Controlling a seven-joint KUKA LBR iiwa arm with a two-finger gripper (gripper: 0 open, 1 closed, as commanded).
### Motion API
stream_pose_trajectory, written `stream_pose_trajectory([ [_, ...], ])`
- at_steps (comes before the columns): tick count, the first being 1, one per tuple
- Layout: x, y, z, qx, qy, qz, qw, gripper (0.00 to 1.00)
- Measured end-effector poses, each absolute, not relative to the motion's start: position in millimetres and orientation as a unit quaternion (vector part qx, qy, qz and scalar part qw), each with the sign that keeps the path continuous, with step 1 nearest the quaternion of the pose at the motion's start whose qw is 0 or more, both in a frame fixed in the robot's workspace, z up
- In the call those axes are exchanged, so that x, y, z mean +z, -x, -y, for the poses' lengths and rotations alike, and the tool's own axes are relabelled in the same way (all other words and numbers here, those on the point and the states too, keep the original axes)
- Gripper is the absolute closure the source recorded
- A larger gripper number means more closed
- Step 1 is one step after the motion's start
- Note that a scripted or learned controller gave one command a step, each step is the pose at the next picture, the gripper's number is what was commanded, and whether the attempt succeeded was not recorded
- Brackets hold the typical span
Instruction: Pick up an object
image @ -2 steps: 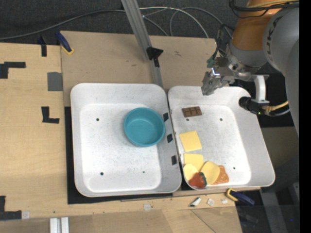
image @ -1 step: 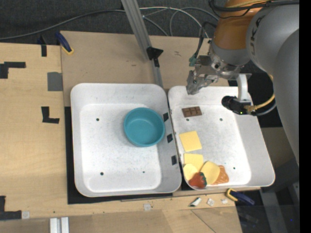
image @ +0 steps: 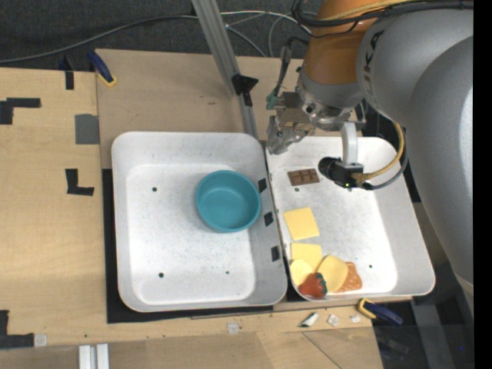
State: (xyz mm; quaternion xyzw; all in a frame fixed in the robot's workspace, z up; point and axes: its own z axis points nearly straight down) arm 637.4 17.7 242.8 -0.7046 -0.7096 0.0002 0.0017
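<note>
Just below gripper [image: 281, 138], chocolate bar [image: 303, 177]

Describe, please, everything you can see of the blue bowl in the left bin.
The blue bowl is a round, teal-blue dish with a smooth, matte look, likely plastic. It sits upright, its opening facing up, and nothing is visible inside it. It rests on the floor of the left bin, toward that bin's right side and slightly above its middle in the view, apart from the bin's walls. Nothing else touches it; the gripper is over by the upper edge of the right bin, well away.
</note>
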Motion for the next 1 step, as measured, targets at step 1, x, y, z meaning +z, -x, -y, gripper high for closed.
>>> stream_pose_trajectory([
  [1, 226.6, -648.2, -64.9, 0.0006, 0.705, 0.709, 0.001, 1.0],
])
